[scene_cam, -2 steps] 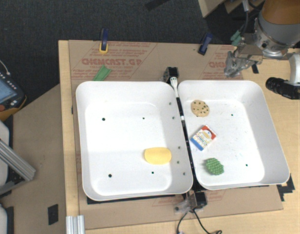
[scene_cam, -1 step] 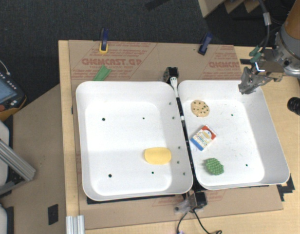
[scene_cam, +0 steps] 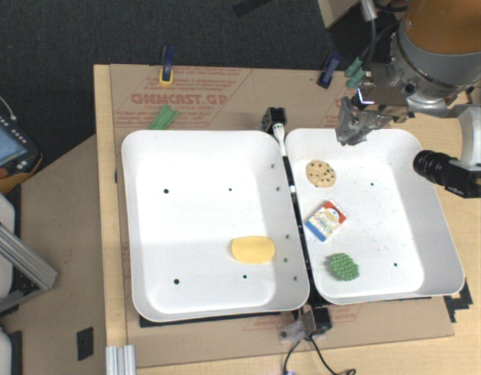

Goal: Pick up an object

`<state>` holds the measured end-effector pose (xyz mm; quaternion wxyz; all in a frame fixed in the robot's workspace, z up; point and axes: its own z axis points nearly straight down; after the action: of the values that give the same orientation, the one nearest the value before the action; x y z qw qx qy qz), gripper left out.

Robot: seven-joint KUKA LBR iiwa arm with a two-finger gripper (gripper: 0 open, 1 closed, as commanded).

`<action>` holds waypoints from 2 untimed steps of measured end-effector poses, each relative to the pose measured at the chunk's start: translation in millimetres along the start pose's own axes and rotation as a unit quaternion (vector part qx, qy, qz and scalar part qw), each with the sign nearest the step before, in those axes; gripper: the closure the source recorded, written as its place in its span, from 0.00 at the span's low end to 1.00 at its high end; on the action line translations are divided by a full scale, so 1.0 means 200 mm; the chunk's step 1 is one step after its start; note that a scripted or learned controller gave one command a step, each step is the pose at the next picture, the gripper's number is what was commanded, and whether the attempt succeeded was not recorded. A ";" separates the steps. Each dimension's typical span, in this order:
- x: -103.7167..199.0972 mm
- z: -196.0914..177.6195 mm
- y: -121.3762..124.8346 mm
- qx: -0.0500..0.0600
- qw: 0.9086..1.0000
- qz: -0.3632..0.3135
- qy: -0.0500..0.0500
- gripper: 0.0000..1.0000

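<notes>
In the right bin point(scene_cam: 428, 233) lie a round chocolate-chip cookie point(scene_cam: 321, 173), a small white, red and blue packet point(scene_cam: 326, 220) and a green bumpy lump point(scene_cam: 343, 267). A yellow oval piece point(scene_cam: 252, 249) rests in the left bin point(scene_cam: 154, 209), toward its front right. My gripper point(scene_cam: 354, 131) hangs over the back left corner of the right bin, above and to the right of the cookie. Nothing shows between its fingers.
A black divider clamp point(scene_cam: 275, 121) sits at the back between the bins. A green tag point(scene_cam: 162, 117) and a blue-yellow clip point(scene_cam: 167, 67) lie on the cardboard behind the left bin. A black cylinder point(scene_cam: 443, 170) juts in at the right bin's far edge.
</notes>
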<state>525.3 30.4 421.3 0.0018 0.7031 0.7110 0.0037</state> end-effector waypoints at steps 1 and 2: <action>-0.04 0.54 -0.06 0.010 1.000 0.007 -0.002 1.00; -0.27 0.51 -0.25 0.006 1.000 0.008 -0.001 1.00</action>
<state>477.4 -23.7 318.0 -0.0016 0.7091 0.7052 -0.0015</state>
